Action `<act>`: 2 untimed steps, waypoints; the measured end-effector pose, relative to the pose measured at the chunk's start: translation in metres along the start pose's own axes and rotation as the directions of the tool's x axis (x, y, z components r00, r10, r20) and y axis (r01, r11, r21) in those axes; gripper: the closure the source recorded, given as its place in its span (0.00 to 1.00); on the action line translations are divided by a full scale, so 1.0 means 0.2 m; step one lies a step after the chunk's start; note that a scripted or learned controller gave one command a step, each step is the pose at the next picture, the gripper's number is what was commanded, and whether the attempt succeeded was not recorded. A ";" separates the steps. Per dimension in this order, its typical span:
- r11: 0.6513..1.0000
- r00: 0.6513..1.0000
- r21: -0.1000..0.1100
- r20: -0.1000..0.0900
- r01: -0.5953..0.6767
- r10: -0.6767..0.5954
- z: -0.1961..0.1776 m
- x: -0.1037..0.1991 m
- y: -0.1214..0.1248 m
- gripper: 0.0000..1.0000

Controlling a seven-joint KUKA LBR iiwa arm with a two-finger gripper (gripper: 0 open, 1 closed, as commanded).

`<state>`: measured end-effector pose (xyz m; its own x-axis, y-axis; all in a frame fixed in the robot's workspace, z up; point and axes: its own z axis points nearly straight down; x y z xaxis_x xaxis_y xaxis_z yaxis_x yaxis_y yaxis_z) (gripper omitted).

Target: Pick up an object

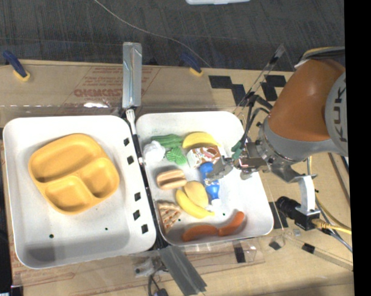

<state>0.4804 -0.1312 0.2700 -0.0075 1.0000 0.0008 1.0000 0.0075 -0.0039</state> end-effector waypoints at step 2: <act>0.997 0.997 -0.005 0.001 -0.083 0.083 0.89 -0.22 0.00 0.00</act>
<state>0.4798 -0.1750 0.0926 0.0754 0.9972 -0.0005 0.9972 -0.0754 0.0012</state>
